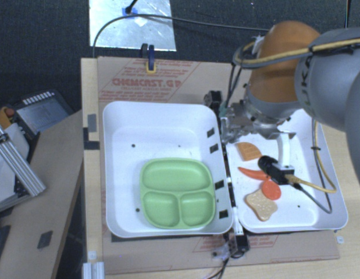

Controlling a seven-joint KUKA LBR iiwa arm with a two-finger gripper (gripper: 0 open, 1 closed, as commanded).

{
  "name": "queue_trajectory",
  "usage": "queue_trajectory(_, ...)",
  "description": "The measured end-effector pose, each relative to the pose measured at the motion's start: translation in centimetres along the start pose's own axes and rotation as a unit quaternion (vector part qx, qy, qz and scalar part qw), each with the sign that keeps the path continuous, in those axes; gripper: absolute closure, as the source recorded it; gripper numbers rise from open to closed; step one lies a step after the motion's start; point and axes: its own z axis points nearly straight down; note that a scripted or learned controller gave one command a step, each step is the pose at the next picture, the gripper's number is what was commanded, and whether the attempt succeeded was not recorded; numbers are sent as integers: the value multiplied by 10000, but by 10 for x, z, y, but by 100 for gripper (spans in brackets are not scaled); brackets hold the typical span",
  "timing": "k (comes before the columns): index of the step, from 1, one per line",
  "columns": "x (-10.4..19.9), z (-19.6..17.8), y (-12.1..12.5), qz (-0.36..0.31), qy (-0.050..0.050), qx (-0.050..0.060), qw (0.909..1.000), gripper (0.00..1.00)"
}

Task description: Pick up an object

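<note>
Orange chip (248, 150), carrot (253, 173) and toast (260, 205) lie crowded; gripper (231, 131) jaw state indiscernible, likely to snag neighbours.

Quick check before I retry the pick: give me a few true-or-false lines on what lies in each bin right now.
1. The green divided plate lies in the left bin. True.
2. The toast slice sits on the plate. False: it lies in the right bin.
3. A red slice lies right next to the toast slice. True.
4. The arm reaches over the left bin. False: it hangs over the right bin.
</note>
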Motion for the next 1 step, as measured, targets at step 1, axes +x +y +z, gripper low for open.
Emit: queue_trajectory(1,49,-1,-30,-1,0,6,10000,100)
